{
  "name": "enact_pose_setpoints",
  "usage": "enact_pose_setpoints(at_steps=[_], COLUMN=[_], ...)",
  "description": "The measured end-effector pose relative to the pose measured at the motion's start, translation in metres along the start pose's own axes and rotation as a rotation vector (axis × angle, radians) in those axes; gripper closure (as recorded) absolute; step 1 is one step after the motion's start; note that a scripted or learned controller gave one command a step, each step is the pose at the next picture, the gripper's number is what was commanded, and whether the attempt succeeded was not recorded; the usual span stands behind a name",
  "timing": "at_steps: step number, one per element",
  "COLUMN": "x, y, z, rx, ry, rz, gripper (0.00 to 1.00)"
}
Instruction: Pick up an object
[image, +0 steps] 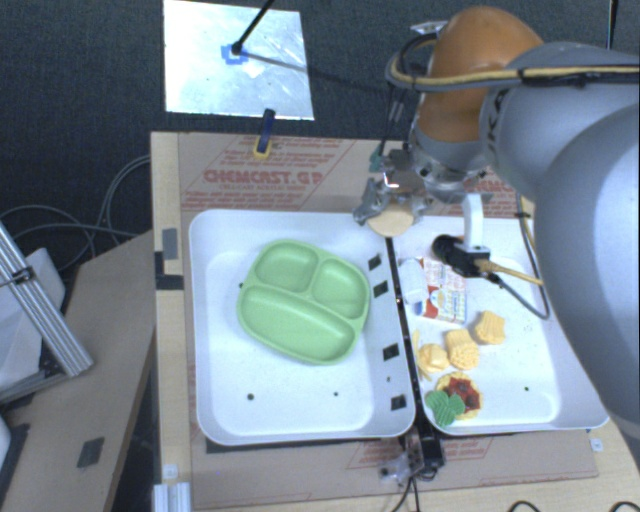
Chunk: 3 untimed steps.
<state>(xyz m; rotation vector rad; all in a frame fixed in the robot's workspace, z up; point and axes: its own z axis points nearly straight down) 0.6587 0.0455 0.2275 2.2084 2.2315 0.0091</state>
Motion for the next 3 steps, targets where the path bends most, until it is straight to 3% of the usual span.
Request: enact_pose_setpoints(at_steps=[1, 2, 3], x=[-0.003, 0.0, -0.013], y=[-0.009, 0.0, -0.008], z=[0.012, -0.007, 0.0], rx=[0.004, 0.002, 0.005], ry=[-0.003, -0.002, -0.004], rz=[0.008, 0.004, 0.011], gripper=[1.0, 1.0, 1.0])
